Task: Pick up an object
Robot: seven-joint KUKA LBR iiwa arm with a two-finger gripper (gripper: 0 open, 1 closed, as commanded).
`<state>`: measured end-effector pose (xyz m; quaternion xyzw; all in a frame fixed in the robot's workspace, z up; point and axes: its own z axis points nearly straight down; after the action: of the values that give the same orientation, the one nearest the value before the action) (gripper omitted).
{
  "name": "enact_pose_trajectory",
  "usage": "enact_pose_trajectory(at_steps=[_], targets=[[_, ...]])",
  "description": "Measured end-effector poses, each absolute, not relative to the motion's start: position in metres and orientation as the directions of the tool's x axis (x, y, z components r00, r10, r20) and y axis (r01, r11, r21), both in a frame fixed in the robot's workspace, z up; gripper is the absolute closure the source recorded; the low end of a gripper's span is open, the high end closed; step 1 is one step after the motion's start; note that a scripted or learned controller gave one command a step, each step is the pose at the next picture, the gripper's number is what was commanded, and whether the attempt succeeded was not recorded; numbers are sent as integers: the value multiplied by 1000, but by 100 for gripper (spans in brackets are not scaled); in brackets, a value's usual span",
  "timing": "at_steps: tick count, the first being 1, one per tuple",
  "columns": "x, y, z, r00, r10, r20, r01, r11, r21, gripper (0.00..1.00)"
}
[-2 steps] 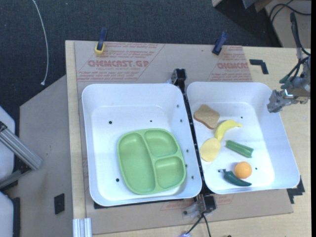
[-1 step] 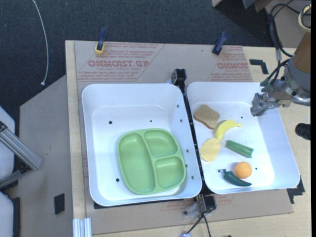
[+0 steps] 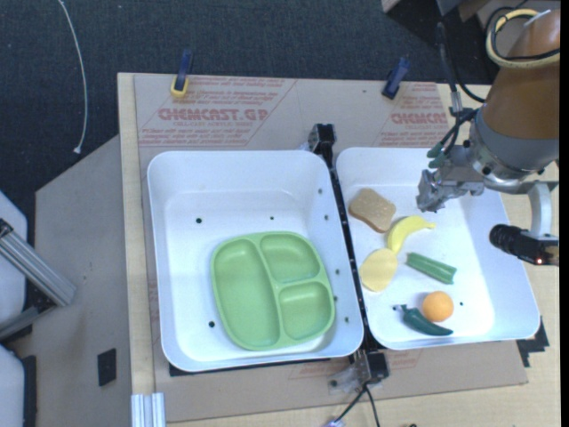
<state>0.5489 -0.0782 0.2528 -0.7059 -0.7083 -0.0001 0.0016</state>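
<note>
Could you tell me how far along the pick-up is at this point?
Done: the tool is over the right bin. In hand: nothing visible. Left: the whole pick; the bread, banana and orange lie on the bin floor.

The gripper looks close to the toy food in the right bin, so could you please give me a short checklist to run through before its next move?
1. Gripper above the right bin: ok.
2. Object held between fingers: cannot tell.
3. Banana just below the gripper, lying free: ok.
4. Crowding: the bread slice and yellow piece lie close to the banana: not ok.
5. Orange and green stick lie apart from the banana: ok.
6. Green tray sits in the left bin, away from the arm: ok.
</note>
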Motion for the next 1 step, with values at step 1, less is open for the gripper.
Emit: enact_pose_trajectory(at_steps=[1], targets=[[546,-27,256,-6,1000,2,1000,6,-2,100]])
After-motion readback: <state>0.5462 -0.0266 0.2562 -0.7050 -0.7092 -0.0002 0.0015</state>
